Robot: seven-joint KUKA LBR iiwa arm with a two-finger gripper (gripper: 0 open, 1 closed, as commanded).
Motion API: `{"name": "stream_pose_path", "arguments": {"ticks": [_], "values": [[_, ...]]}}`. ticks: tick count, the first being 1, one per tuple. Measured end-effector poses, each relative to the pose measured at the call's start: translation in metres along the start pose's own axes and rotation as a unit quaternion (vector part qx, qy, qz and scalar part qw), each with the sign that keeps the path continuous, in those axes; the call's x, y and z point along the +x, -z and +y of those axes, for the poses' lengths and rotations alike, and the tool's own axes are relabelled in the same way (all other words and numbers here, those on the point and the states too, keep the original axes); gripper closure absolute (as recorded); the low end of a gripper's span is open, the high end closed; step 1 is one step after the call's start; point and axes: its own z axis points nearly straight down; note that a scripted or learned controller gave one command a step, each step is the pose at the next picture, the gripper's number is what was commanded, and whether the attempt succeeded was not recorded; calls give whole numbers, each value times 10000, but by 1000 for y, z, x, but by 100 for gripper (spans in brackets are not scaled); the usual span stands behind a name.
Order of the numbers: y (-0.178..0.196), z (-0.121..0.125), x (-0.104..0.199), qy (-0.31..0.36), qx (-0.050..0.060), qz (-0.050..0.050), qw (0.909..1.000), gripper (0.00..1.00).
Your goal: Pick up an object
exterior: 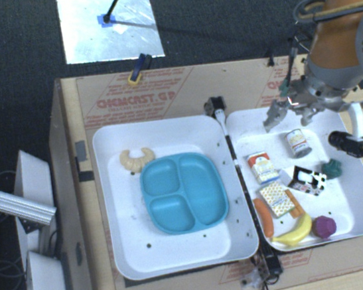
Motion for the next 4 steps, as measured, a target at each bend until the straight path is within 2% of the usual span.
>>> {"name": "stream_pose_path", "arguments": {"ticks": [1,2,3,4], "values": [[-105,-14,-15,-10,19,1,10000,0],[-104,44,-60,-3,-29,-12,10000,0],[-98,43,-93,-7,-10,-7,10000,0],[-143,52,-89,4,3,-2,10000,0]]}}
